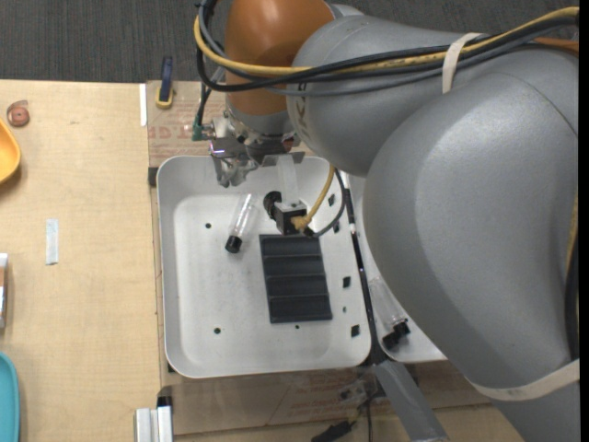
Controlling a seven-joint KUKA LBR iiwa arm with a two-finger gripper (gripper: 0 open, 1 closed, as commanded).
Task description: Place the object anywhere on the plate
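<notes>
A clear tube with a black cap (238,226) lies tilted in the left white bin (189,339), cap end toward the front left. To its right, near the bin's middle, a black ribbed rectangular plate (296,278) lies flat. My gripper (234,171) hangs over the bin's back edge, just above and behind the tube's clear end. Nothing shows in its grasp. The tube lies apart from the plate by a small gap.
My arm's bulk covers most of the right bin (414,343), where a small clear item with a black end (396,332) lies at the near edge. On the wooden bench to the left are a white strip (52,242), a yellow object (5,155) and a blue one (5,399).
</notes>
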